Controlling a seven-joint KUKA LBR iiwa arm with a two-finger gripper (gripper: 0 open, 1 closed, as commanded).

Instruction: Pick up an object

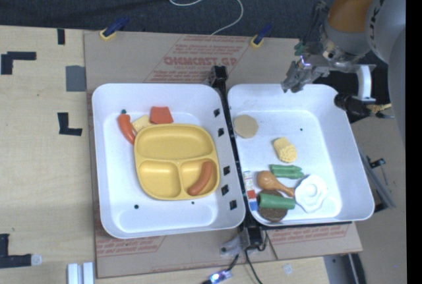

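Basically gripper [294,82] hovers over right bin's [343,119] far rim, holding nothing visible, aperture unclear; corn cob [285,150] mid-bin looks like light, stiff, slick plastic, best pinched across its short middle.

My arm [389,6] is grey with an orange band. Both bins, the left one [109,164] and the right one [343,144], are white. The divided tray [173,157] is yellow and holds an orange-red sausage [203,178]. Beside it lie an orange carrot [126,128] and a red-orange block [161,115]. In the right bin I see a tan cookie [246,126], yellow corn [285,149], green beans [285,170], a brown drumstick [271,182] and a white egg with a yellow yolk [310,192]. The cardboard sheet [184,58] is brown with red print; the bench [39,170] is pale wood with black marks.
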